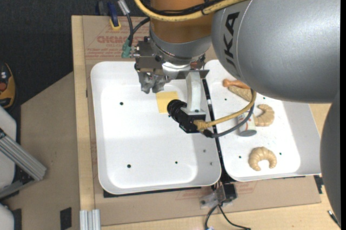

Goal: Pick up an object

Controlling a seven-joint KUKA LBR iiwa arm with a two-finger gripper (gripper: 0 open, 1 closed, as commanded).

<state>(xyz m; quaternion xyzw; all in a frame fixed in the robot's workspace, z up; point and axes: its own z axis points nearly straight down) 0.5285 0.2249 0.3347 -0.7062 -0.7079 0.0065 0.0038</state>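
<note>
A flat pale-yellow piece (166, 101), like a slice of cheese, lies on the floor of the left white bin (135, 159), towards its back right. My gripper (152, 83) hangs from the orange-banded wrist just above and behind the yellow piece, over the bin's back edge. The piece's near end shows below the gripper; whether the two touch cannot be made out.
The right bin (286, 164) holds two croissant-shaped pastries (263, 158) (265, 115), an orange shrimp-like thing (237, 85) at the back and a small grey disc (247, 132). The big grey arm covers the upper right. Cardboard surrounds both bins.
</note>
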